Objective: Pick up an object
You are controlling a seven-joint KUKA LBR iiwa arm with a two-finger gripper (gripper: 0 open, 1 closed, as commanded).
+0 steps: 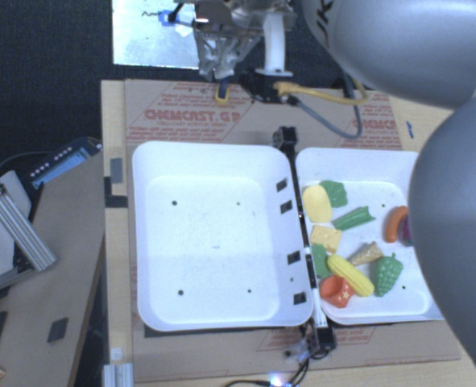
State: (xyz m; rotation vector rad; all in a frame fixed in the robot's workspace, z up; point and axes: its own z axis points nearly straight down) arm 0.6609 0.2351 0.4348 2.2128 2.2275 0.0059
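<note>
White right bin [358, 313] holds your toy food: corn [352, 276], lemon [317, 204], peppers. Nothing lifted yet. Gripper [218, 71] hangs high beyond the left bin [149, 216], well apart from the pile; its grip state can't be told. Whole pick remains.

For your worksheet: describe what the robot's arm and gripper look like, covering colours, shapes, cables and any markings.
The arm is bulky, rounded and glossy grey, with dark lettering partly visible on its shell. The gripper is a metallic silver-grey assembly with a white cylindrical part beside it. A yellow cable and a grey cable trail below it.
</note>
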